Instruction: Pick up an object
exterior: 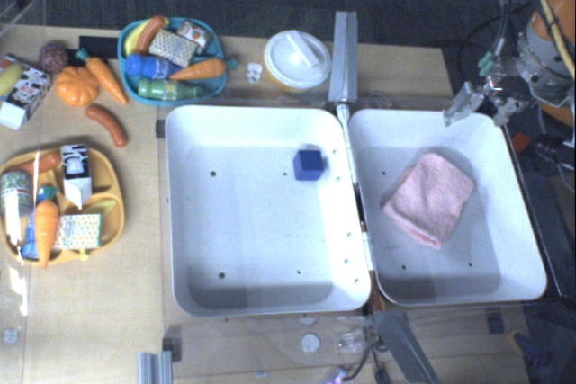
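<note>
1. Bottom of frame first: front rims of the two white bins. Left bin (pixel 189 283) and right bin (pixel 513 279) sit side by side on the worktop (pixel 135 265), touching along the middle seam.
2. Candidates for the pick, since the task just says "an object": a blue cube (pixel 310 164) in the left bin, upper right part of that bin, near the seam. A pink cloth (pixel 431 198) lies crumpled in the right bin, roughly mid-bin, a bit toward the top.
3. Gripper (pixel 477 100) is at the upper right of the frame, over the top right corner/rim of the right bin. Arm comes in from the right edge w/ the orange band showing.
4. Gripper state: looks released, fingers spread apart, and nothing between them afaict. It's small in frame tho, so not 100% sure.
5. Progress imo: basically nothing done yet. Both things lie flat in their bins, neither lifted, gripper well apart from the cube and near but not touching the cloth.
6. What's left: pretty much everything, i.e. move over a target, drop down, close, lift. Cloth is the nearer one, so prob the easier reach, but that's a guess.
7. Other stuff, not in play: toy food in a blue bowl (pixel 171 60) upper left, a yellow tray (pixel 108 193) at left edge, a white lid (pixel 298 58) top center.
</note>
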Action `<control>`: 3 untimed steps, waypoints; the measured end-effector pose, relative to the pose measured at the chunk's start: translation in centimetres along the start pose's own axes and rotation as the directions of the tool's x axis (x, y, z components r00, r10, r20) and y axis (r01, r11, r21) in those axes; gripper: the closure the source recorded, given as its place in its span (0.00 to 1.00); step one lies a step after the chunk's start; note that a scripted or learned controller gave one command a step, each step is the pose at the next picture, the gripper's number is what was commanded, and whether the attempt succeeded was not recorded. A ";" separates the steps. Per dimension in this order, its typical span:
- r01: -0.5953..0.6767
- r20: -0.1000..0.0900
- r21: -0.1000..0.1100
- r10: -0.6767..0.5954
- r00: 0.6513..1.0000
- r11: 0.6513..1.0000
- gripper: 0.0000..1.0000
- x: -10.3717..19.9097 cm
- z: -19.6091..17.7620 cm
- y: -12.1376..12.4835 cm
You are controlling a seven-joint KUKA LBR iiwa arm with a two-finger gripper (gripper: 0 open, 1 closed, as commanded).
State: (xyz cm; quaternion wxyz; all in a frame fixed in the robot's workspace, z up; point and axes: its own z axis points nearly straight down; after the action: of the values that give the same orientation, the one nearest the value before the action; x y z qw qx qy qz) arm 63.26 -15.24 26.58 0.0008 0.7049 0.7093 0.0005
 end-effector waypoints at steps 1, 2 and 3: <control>-0.075 -0.001 0.003 0.075 0.997 0.997 0.00 3.8 11.0 0.0; -0.011 0.001 -0.006 0.011 1.000 1.000 0.00 0.6 17.1 -2.9; 0.120 0.006 -0.019 -0.120 0.993 0.993 0.00 5.0 17.3 -8.9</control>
State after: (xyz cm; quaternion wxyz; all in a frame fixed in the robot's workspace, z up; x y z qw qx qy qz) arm 54.40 -10.28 9.22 0.0094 0.6610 0.7503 0.0053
